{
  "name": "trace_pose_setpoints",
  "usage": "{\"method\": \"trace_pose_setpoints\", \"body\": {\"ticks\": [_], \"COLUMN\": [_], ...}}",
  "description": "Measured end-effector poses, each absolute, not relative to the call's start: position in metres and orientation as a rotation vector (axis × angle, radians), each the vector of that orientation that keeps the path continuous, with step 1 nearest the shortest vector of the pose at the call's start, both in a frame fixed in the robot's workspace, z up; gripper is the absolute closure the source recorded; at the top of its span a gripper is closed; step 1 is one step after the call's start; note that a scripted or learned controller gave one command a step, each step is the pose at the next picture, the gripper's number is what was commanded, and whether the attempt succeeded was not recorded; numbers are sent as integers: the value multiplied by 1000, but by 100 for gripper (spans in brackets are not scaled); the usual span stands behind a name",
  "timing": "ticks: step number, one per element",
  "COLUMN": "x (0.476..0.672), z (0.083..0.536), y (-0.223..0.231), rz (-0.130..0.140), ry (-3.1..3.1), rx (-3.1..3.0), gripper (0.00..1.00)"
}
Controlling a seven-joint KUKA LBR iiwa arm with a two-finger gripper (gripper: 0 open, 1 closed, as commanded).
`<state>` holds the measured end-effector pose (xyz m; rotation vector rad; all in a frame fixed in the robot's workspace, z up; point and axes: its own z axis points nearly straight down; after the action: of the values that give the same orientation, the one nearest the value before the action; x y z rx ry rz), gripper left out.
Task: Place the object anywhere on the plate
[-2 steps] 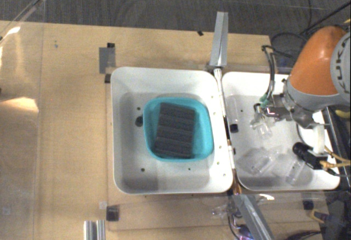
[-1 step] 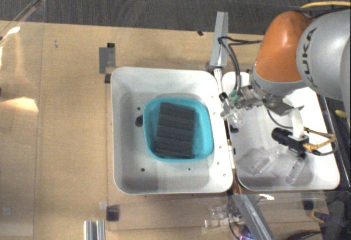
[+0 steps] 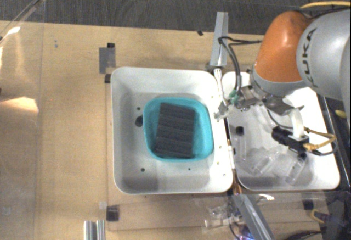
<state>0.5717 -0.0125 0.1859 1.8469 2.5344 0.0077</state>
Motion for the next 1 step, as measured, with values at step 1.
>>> {"method": "trace_pose_setpoints", "body": {"ticks": [1], "x": [574], "z": [197], "y": [-12], "rz": [15], "ry": [2532], "rx": [1842], "gripper": [100]}}
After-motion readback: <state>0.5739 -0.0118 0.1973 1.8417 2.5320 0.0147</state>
